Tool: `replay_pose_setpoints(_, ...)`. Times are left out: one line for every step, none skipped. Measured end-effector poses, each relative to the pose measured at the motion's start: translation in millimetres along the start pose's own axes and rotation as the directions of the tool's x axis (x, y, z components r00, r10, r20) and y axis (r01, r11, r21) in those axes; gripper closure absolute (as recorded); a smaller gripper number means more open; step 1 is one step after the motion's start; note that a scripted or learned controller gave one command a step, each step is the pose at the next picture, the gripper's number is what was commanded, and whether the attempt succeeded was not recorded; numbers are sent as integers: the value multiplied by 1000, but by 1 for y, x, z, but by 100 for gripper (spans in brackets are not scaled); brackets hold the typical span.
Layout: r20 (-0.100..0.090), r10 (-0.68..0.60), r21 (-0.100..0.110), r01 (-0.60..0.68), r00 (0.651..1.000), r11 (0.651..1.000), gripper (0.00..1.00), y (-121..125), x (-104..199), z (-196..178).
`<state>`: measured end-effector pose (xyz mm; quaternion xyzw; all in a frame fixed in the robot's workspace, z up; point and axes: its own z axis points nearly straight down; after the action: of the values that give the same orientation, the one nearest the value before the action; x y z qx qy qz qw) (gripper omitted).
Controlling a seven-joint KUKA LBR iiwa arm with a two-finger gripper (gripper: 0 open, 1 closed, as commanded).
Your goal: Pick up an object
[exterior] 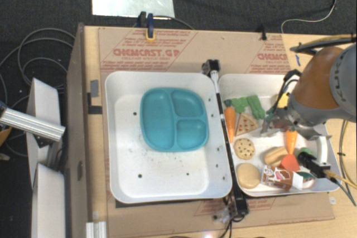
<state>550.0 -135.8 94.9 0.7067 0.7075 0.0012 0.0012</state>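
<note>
The right bin (251, 81) holds several toy foods: a carrot (230, 120) along its left wall, green pieces (247, 104), a pizza slice (244, 124), a cookie (244, 148), a tan roll (274, 154), a round bun (249, 175), a second carrot (290, 140), a red-orange piece (290, 163) and a small carton (277, 175). My gripper (270, 122) hangs low over the bin's middle, just right of the pizza slice and above the roll. Nothing visibly hangs from it. The wrist hides the bin's back right part.
The left bin (128, 86) holds a teal divided plate (173, 120). A black clamp (212, 68) sits at the back where the two bins meet. The arm's orange band (321, 78) rises over the right bin's far corner. Cables lie left of the bench.
</note>
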Motion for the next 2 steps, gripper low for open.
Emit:
replay_pose_setpoints(5,3,-13,-2,1000,1000,100,-35,-18,-161)
replay_pose_setpoints(-2,-11,-1,11,1000,1000,100,36,50,-124)
